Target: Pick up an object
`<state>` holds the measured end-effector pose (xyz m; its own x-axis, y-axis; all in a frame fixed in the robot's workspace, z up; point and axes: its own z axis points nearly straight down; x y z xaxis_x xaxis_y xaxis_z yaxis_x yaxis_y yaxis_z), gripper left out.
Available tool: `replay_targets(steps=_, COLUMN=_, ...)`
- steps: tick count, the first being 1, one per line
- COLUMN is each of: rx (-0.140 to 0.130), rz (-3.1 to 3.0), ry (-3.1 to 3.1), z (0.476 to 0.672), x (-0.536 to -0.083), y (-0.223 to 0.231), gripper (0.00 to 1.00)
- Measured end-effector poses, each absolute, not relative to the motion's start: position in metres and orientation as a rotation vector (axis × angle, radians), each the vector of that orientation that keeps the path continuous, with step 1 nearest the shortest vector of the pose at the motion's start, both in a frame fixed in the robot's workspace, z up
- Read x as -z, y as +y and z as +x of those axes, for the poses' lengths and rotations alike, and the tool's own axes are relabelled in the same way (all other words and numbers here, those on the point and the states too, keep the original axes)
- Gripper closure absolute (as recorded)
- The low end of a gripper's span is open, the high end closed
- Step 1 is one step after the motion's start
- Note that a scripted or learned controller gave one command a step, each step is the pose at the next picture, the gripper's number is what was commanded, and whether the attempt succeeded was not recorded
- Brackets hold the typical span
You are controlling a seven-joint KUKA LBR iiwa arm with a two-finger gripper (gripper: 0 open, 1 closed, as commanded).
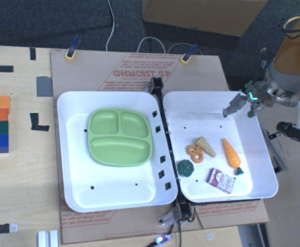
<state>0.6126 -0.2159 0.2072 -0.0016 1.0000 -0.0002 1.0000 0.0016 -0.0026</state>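
Orange carrot [231, 153] lies loose at right bin's [252, 189] three o'clock; gripper [241, 106] hovers at one o'clock, jaws spread, empty, likely lining up.

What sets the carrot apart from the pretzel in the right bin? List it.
The carrot is orange, long and tapered, with a green tip; the pretzel is brownish-orange, small and looped. The carrot lies nearer the bin's right wall; the pretzel lies further left, beside a tan wedge. Both rest flat in the right bin.
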Motion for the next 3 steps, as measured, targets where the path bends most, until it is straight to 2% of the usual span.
replay_targets(steps=1, rx=-0.002, rz=-2.219, ry=-2.223, z=0.613, x=-0.208, y=-0.216, gripper=0.00)
replay_targets(steps=3, rx=-0.006, rz=-2.215, ry=-2.221, z=0.623, x=-0.109, y=-0.219, gripper=0.00)
